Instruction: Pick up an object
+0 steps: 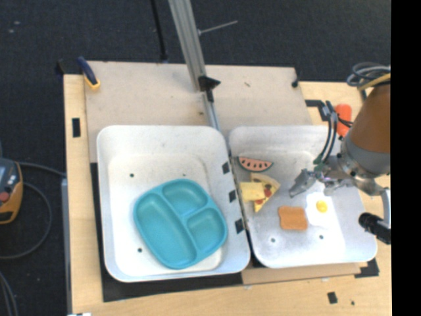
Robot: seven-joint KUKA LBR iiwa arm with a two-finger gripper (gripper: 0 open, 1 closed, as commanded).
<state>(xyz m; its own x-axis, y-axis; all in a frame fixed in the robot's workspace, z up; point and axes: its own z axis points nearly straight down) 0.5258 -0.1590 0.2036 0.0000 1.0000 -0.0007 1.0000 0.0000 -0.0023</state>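
Hovering over the right bin [276,137], the gripper [304,184] hung above bare floor with nothing seen between its fingers, though whether they were apart or together I could not tell, so this looked like the approach step. The arm [368,127] reached in from the right, wrist angled left and down; the pizza slice [258,193] lay just left, the toast [293,218] just below, the fried egg [320,208] nearby, so next called for settling squarely over one.
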